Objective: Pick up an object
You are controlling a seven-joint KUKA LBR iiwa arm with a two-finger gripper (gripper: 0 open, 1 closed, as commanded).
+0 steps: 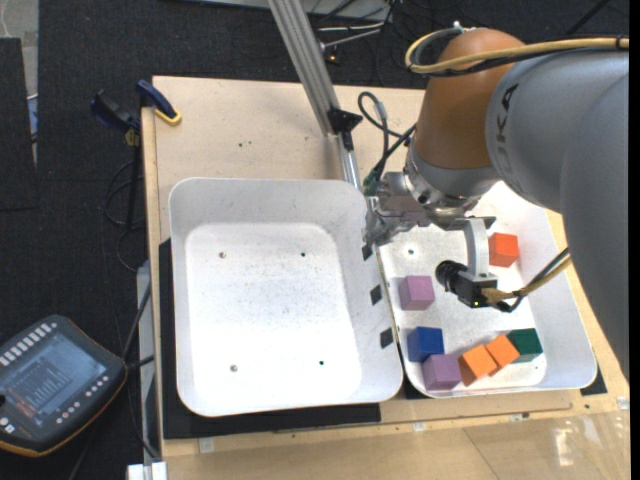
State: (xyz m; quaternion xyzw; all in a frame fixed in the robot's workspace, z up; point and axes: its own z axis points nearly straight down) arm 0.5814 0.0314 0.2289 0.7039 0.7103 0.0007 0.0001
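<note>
right bin (560,318) near edge: front purple block (441,370), blue block (425,343), front orange block (480,359), green block (523,345) | bin middle: second purple block (417,291) | bin far side: back orange block (503,249) | bin far-left corner: tool (377,230), cannot tell if open or closed

Grey arm (570,118) from the right, orange-banded wrist (455,118) bent, end effector (381,224) low

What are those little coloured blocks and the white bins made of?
Blocks: probably painted wood or dense foam, judging by the flat matte faces, crisp edges and lack of shine. Bins: likely moulded plastic, with smooth white walls, rounded corners and floors speckled with dark scuffs.
</note>
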